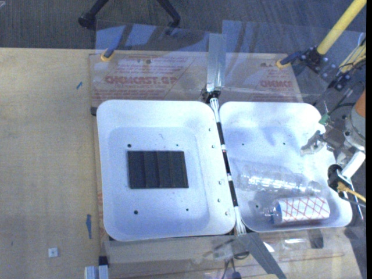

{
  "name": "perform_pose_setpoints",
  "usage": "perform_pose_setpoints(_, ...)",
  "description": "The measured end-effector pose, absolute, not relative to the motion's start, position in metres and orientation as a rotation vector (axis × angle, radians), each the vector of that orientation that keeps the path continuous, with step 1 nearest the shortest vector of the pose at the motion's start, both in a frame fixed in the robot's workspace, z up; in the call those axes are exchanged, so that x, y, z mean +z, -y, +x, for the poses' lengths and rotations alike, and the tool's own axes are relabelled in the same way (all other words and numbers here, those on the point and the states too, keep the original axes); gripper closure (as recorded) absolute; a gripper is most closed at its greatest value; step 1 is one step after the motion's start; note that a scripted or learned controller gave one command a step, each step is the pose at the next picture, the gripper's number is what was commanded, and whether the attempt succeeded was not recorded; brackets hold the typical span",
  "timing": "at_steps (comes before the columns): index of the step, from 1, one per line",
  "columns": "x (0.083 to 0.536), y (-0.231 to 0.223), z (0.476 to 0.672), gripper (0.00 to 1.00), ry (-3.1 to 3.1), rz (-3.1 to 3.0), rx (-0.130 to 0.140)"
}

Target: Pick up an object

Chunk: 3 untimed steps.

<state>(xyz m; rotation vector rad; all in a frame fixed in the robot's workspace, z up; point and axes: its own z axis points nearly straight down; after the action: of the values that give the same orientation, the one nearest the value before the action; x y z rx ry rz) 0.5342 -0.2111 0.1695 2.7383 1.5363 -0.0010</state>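
A black ribbed rectangular pad (157,169) lies flat in the middle of the left bin (116,121). In the right bin (261,118) a clear plastic bottle (278,183) lies on its side. Just in front of it lies a white tube with a red criss-cross pattern and a blue end (301,210). My gripper (313,143) comes in over the right bin's right rim, above and to the right of the bottle. It is apart from all three objects, and most of it is cut off by the frame edge.
Clear plastic walls with red lettering (139,79) stand behind both bins. A metal divider (216,63) rises between them. Cables and a yellow rod (343,19) crowd the back right corner. Bare wooden bench (40,156) stretches to the left.
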Motion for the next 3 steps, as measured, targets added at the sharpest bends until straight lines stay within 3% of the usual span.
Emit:
perform_pose_setpoints(1, 0.186, 0.176, 0.485, 0.00, -1.220, 2.900, -0.005)
perform_pose_setpoints(2, 0.195, 0.175, 0.485, 1.00, -1.223, 2.899, -0.008)
perform_pose_setpoints(3, 0.171, 0.178, 0.479, 1.00, -1.510, 2.760, -0.004)
